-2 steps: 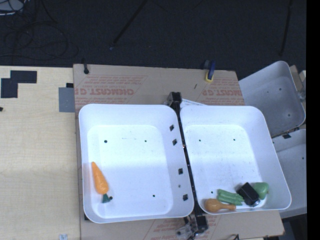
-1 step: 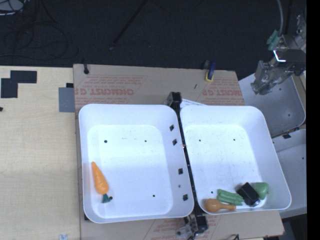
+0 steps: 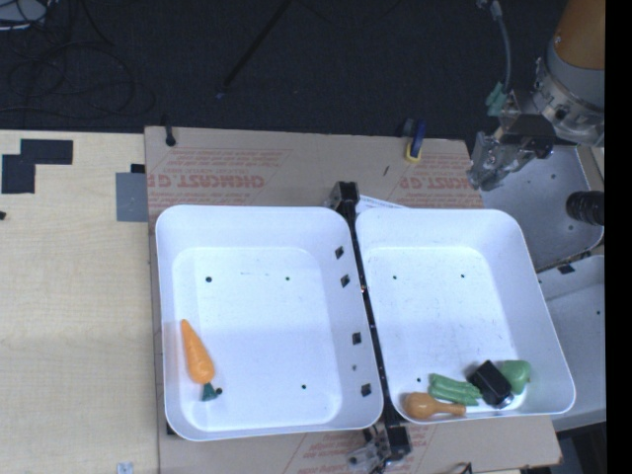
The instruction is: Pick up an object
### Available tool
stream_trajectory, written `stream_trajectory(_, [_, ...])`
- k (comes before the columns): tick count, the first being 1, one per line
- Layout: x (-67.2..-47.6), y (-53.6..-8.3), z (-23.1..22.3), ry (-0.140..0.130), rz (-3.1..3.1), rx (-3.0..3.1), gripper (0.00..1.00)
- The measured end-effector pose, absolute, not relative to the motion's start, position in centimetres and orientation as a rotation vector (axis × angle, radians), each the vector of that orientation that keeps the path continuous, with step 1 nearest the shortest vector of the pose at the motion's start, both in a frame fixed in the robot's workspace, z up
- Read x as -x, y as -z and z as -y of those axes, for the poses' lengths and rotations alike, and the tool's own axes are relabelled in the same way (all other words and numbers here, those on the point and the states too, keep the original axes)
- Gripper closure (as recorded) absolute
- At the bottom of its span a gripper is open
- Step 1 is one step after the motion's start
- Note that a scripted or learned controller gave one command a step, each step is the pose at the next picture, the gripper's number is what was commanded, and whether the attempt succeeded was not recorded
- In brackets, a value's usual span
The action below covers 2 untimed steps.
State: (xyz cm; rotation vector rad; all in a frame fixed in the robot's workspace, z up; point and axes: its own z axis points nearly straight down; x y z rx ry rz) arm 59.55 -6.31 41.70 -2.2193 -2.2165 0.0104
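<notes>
Evidently the approach has not begun: the grey two-finger gripper (image 3: 489,166) hangs beyond the right white plastic bin (image 3: 528,265)'s far edge. Whether it is open I cannot tell. Next comes descending toward the small black block (image 3: 491,383) near the front right corner.

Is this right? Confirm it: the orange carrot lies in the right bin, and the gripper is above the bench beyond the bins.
Not quite. The camera view shows the orange carrot in the left bin, near its front-left corner. The gripper is indeed above the bench beyond the bins.
</notes>
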Motion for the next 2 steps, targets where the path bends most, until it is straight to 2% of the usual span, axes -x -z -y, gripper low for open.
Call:
stream_trajectory(1, [-58.7, -51.0, 12.3, 0.002, 2.221, 2.231, 1.0])
stream_trajectory(2, [-60.0, -53.9, 5.3, 0.001, 2.228, 2.215, 1.0])
